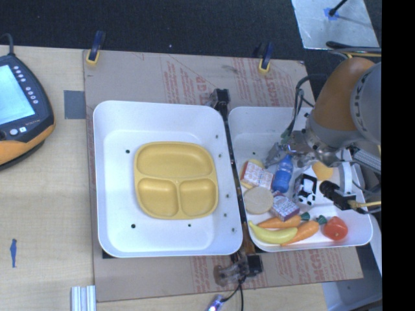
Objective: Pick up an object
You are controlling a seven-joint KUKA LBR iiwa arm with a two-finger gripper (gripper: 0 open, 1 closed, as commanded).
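Two white bins sit side by side on a brown board across the bench. Nearest the camera, at the right bin's [363, 235] front edge, lie a banana [272, 233], a carrot [301, 232] touching it, a second carrot [280, 222] just behind, and a tomato [335, 229] at the front right corner. Behind these come a round tan biscuit [258, 201], a small purple-and-white block [285, 207] beside it, and a black-and-white toy [306, 190] a little to the right. Farther back lie an orange-and-white packet [253, 173] near the bin's left wall and a blue bottle [283, 175] standing close by.

At about the same depth, the left bin [110, 173] holds a yellow tray [175, 179] with three compartments, lying flat near its middle.

Over the back half of the right bin hangs the arm [347, 109], grey with its orange band, reaching in from the right. Its gripper [290, 153] is low above the clutter, just behind the bottle; whether it is spread or closed cannot be made out, and nothing can be seen held in it. A yellow piece [322, 170] peeks out beneath the wrist.

Farthest back, two clamps [95, 47] pin the board's rear edge, and a teach pendant [19, 109] lies on the bench at far left.
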